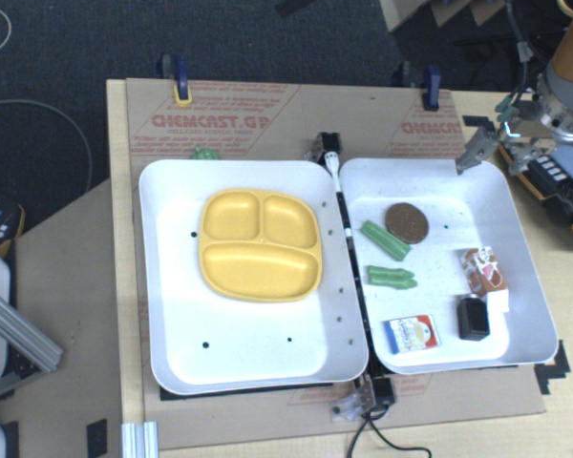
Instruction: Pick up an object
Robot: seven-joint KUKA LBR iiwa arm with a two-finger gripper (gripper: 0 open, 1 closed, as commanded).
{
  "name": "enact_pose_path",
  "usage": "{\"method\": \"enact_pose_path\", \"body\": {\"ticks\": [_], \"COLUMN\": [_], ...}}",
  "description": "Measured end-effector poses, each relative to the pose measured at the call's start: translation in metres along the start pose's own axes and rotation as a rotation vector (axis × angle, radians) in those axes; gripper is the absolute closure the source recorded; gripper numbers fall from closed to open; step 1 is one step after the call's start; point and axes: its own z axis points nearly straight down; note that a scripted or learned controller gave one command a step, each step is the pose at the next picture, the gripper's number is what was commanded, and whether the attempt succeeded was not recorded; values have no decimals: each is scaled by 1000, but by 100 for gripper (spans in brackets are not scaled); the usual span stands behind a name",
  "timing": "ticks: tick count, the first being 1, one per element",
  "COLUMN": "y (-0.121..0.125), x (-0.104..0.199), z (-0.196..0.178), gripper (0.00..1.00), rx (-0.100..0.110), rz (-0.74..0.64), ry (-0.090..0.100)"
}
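Note:
The right bin [525, 219] holds a round brown cookie [406, 222], two green pea pods [385, 239] [392, 277], a brown-and-white wrapped snack [483, 270], a black block [473, 318] and a small blue, white and red packet [412, 333]. My gripper [499, 156] hangs over the back right corner of that bin, up and to the right of the cookie. Its fingers are spread open with nothing between them.
A yellow divided plate [261, 244] lies in the left bin [172, 284]. The two bins meet along a ridge [349, 256] with a black clip at its far end. Blue clamps [180, 72] [431, 86] hold the board's back edge. The arm's body [563, 93] stands at the right.

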Motion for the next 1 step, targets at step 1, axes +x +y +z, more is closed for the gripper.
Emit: {"method": "enact_pose_path", "body": {"ticks": [1], "y": [1], "x": [0], "z": [-11], "gripper": [100], "rx": [-4], "rz": [-2], "ry": [-2]}}
